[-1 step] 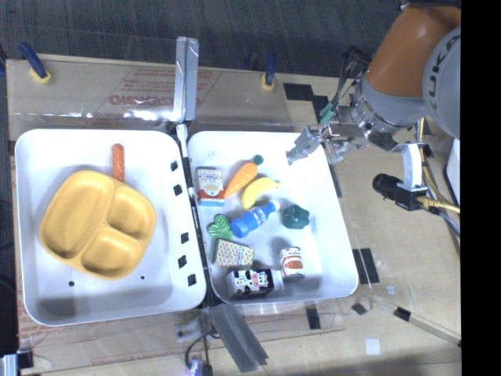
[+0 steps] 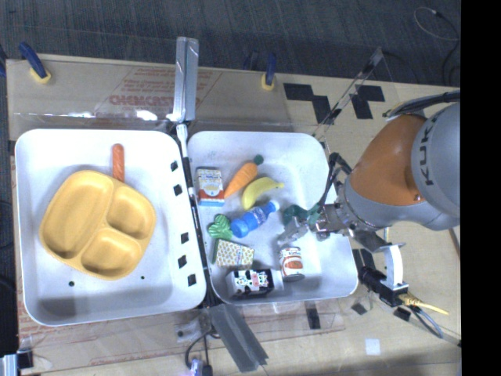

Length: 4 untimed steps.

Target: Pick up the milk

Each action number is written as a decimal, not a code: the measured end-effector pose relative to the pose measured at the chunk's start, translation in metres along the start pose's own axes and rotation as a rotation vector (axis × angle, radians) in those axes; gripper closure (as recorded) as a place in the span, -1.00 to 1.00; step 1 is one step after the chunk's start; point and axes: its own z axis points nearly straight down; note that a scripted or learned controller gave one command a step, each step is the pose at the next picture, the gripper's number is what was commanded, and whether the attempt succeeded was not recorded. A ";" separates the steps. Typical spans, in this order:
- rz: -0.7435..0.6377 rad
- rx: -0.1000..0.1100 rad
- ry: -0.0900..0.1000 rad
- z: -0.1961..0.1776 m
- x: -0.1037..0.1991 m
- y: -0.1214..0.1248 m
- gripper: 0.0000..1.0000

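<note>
The two-finger metal gripper (image 2: 296, 227) is hovering over the right side of the right-hand shallow white bin (image 2: 313, 149), with its fingers spread slightly apart and nothing lying between them. The fingertips are pointing toward the bin's centre, just above the small red-and-white labelled can (image 2: 291, 262) and just beside the dark green toy piece (image 2: 297, 212). The grey arm with its orange band (image 2: 395, 167) is reaching in from the right. The black-and-white cow-patterned milk carton (image 2: 252, 281) is lying on its side at the bin's front wall, untouched and apart from the gripper. A blue plastic bottle (image 2: 252, 219), a yellow banana (image 2: 261, 189), an orange carrot (image 2: 241, 178) and a small red-and-white box (image 2: 209, 185) are sitting further back. The left-hand bin is holding a yellow sectioned plate (image 2: 98, 223)
</note>
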 end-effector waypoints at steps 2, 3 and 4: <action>-0.091 -0.005 -0.002 -0.056 -0.011 -0.006 1.00; -0.098 0.000 0.000 -0.064 -0.011 -0.006 1.00; -0.103 -0.006 -0.003 -0.087 0.016 -0.005 1.00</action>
